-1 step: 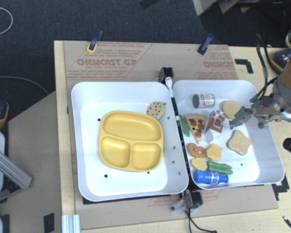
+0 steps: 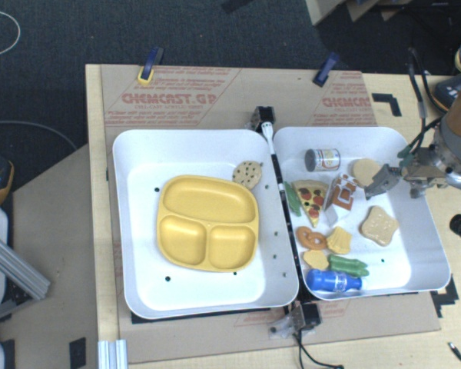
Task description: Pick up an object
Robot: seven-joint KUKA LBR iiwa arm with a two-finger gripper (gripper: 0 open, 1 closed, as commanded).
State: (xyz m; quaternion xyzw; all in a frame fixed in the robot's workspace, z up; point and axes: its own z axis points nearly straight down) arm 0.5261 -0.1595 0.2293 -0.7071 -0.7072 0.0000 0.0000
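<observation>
gripper: over right bin, just above toast slice | fingers spread, holding nothing

bins: 2 | yellow tray: 1 | cookie: 1 | can: 1

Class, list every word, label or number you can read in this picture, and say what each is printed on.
"CHEMCAST GP": red print on the brown board behind the left bin, repeated fainter around it.
Red print behind the right bin: too faint to read.
Labels on can and blue bottle: too small.
</observation>
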